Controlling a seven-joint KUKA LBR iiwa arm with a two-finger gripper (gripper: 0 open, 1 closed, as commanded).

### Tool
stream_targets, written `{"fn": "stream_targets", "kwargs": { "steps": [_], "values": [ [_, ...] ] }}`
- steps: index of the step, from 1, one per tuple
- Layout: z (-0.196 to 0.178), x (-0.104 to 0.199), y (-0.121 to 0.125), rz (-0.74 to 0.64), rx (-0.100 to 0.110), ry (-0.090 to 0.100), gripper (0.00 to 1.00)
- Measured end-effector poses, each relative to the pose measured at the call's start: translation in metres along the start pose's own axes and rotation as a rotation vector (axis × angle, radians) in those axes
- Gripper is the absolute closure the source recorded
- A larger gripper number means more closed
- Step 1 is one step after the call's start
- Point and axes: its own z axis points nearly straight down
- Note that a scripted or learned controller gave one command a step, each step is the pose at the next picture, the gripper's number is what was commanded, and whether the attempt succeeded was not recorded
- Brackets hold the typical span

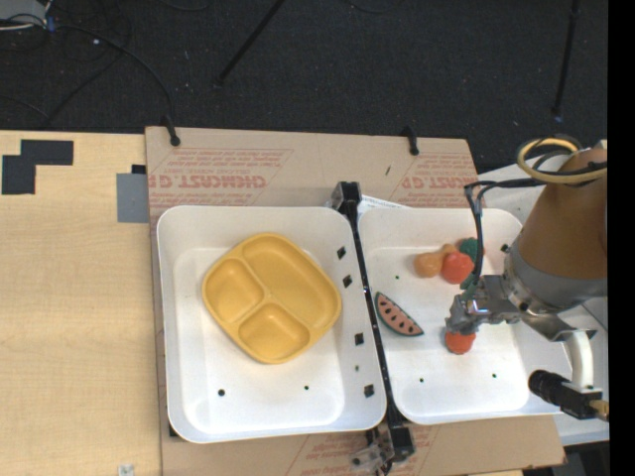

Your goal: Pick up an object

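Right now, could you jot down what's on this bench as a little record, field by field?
left bin: holds a yellow divided plate
right bin: holds the small food toys
watermelon slice toy: near the divider
orange toy: far side, touching a red tomato toy
small red toy: directly under the pincer
pincer: low over the right bin
arm: reaches in from the right

The gripper (462,317) covers the top of a small red object (458,342), and the arm (561,236) hides the right bin's (437,405) far-right side.
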Motion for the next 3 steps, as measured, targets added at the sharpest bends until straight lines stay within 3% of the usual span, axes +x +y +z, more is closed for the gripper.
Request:
{"fn": "stream_targets", "kwargs": {
  "steps": [3],
  "values": [
    [-0.027,0.140,0.080,-0.003,0.003,0.000,1.00]
  ]
}}
